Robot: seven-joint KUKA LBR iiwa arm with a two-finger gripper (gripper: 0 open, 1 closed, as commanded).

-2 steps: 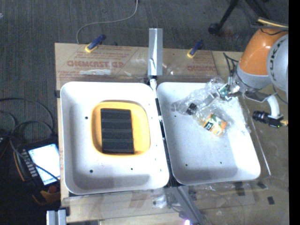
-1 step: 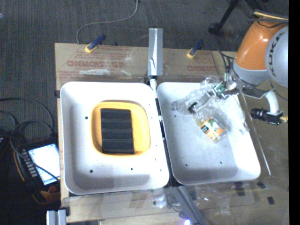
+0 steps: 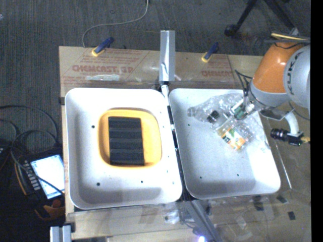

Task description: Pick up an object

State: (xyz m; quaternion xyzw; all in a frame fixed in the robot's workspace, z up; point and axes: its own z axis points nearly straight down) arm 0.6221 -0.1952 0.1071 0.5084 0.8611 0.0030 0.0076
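Note:
A yellow tray-like object with a black ribbed insert (image 3: 129, 138) lies flat in the middle of the left bin (image 3: 81, 110). In the right bin (image 3: 222, 170), toward its far right corner, lies a crumpled clear plastic bag (image 3: 229, 119) holding small green, orange and black parts. The arm, grey with an orange band (image 3: 276, 74), hangs over the right bin's far right edge, just beside the bag. Its fingers are hidden from view.
Two blue clamps (image 3: 102, 46) (image 3: 210, 50) and a grey upright post (image 3: 167, 57) sit on the board behind the bins. A black cable connector (image 3: 285, 134) hangs off the arm at the right bin's edge. A tablet (image 3: 43, 174) lies on the floor to the left.

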